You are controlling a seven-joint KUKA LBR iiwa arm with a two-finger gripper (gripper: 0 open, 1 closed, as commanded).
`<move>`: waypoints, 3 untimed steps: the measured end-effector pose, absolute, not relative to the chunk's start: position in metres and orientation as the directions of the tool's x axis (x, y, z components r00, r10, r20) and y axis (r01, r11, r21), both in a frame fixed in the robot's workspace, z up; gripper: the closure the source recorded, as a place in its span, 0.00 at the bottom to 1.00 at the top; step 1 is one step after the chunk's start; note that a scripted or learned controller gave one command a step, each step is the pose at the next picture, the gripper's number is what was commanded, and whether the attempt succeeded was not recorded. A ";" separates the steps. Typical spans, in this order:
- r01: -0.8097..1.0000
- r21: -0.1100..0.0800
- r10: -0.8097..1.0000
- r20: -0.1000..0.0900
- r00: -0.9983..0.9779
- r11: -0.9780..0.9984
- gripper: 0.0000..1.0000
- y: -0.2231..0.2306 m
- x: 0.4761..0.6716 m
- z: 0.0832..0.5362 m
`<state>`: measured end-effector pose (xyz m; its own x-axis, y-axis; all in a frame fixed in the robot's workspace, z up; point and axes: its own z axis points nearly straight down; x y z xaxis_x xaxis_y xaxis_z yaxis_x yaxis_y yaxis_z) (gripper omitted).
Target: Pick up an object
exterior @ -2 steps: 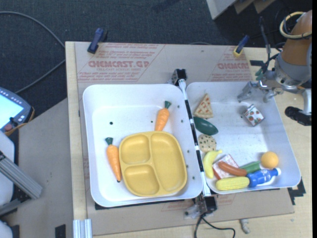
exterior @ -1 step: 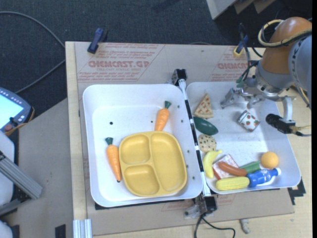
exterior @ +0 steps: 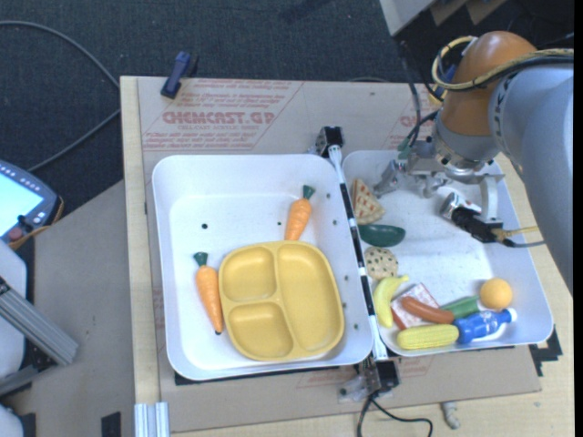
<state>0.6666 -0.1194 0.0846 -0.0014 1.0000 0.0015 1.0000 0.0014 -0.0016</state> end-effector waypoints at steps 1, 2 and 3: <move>1.000 0.004 1.000 -0.002 0.000 0.000 0.00 -0.157 0.667 0.141; 1.000 0.003 1.000 -0.002 0.001 -0.001 0.00 -0.200 0.667 0.131; 1.000 -0.001 1.000 0.000 0.000 0.000 0.00 -0.204 0.655 0.120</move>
